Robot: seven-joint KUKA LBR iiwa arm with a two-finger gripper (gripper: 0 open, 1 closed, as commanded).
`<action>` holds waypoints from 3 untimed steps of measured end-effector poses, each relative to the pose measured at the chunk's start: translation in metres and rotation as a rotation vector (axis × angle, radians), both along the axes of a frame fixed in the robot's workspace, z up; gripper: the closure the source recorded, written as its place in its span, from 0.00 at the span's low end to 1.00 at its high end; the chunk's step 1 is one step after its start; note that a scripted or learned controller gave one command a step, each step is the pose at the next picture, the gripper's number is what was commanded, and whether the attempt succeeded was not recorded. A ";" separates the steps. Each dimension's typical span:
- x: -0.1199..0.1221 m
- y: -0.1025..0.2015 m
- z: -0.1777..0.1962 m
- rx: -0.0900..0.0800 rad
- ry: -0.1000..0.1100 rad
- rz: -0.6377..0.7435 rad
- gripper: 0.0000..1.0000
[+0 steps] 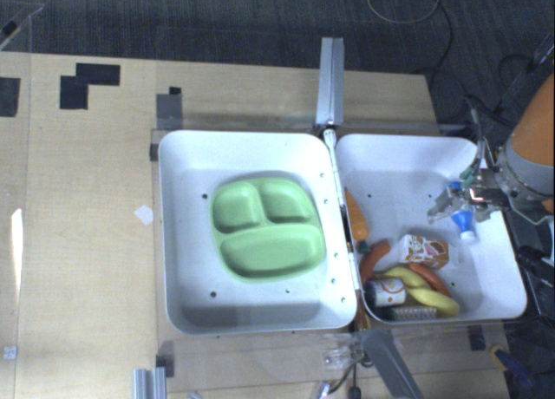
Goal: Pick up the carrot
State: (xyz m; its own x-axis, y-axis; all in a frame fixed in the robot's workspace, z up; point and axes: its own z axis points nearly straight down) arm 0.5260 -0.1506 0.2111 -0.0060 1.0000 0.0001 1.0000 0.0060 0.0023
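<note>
Banana (431,299) nearest; carrot (354,216) lies lengthwise along bin's left wall.

orange carrot (354,215); green tray (264,225); yellow banana (425,295); 2 white bins (182,241)

carrot (354,216): orange, elongated, lying lengthwise along the right bin's (408,150) left wall, touching the divider side, one end pointing up-frame, the other near the toy food pile (408,280) at the bin's near corner.
</note>
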 end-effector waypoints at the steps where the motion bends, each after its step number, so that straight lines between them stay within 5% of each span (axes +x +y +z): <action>1: 0.029 0.060 -0.099 -0.002 -0.001 0.294 0.00; 2: 0.025 0.071 -0.025 -0.001 -0.004 0.245 0.00; 3: 0.050 0.051 -0.115 -0.002 -0.004 0.277 0.00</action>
State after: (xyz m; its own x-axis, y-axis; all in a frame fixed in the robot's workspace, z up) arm 0.5764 -0.0996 0.0956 -0.2793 0.9602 -0.0022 0.9602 0.2793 0.0063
